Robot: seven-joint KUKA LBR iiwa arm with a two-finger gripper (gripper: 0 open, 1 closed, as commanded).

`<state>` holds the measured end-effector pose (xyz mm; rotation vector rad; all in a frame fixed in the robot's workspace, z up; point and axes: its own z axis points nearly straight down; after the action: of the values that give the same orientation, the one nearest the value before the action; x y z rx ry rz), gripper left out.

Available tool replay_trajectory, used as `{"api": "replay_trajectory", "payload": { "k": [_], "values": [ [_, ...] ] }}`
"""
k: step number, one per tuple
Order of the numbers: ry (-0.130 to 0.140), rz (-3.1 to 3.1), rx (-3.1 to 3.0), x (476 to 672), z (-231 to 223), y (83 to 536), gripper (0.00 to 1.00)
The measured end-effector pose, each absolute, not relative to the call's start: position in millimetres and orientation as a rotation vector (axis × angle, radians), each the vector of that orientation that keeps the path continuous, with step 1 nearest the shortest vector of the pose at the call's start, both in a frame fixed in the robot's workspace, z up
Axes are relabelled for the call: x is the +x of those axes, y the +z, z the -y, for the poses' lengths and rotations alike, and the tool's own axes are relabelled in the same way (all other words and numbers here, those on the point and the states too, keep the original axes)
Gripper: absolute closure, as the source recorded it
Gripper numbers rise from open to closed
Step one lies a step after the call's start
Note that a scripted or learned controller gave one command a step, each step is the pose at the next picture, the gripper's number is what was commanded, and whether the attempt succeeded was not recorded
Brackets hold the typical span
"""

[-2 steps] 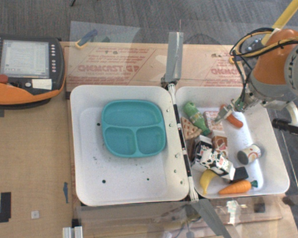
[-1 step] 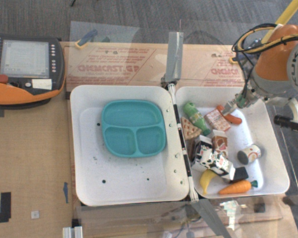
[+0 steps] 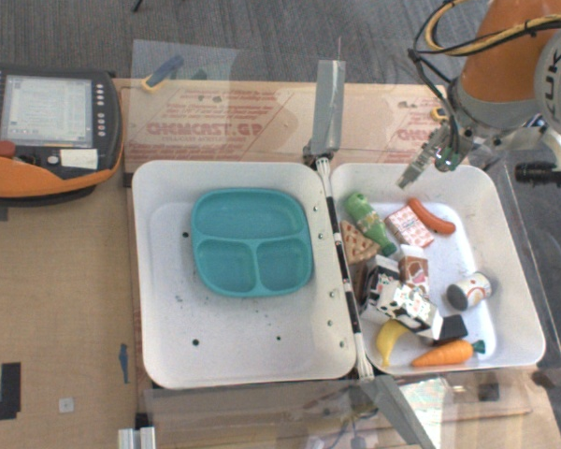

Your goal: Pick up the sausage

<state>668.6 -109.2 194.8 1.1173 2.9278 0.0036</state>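
The sausage (image 3: 431, 215), a short red-orange link, lies in the right bin (image 3: 516, 279) near its far wall, next to a small red and white carton (image 3: 409, 226). My gripper (image 3: 428, 164) hangs over the bin's far edge, just up and left of the sausage's upper end, and nothing of the sausage is in its grasp. The grey arm with its orange band (image 3: 514, 17) reaches in from the upper right.
The right bin also holds a green bottle (image 3: 367, 215), a waffle piece (image 3: 357, 243), a cow-patterned carton (image 3: 404, 302), a can (image 3: 469, 291), a banana (image 3: 389, 340) and a carrot (image 3: 441, 353). A teal divided plate (image 3: 252, 241) lies in the left bin (image 3: 159, 279). A teach pendant (image 3: 47, 129) rests at the far left.
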Motion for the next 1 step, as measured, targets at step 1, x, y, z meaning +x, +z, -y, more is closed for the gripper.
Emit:
{"api": "replay_trajectory", "payload": {
  "k": [1],
  "values": [
    [0.004,-2.928,1.119,668.5,109.6,194.6,0.0]
  ]
}}
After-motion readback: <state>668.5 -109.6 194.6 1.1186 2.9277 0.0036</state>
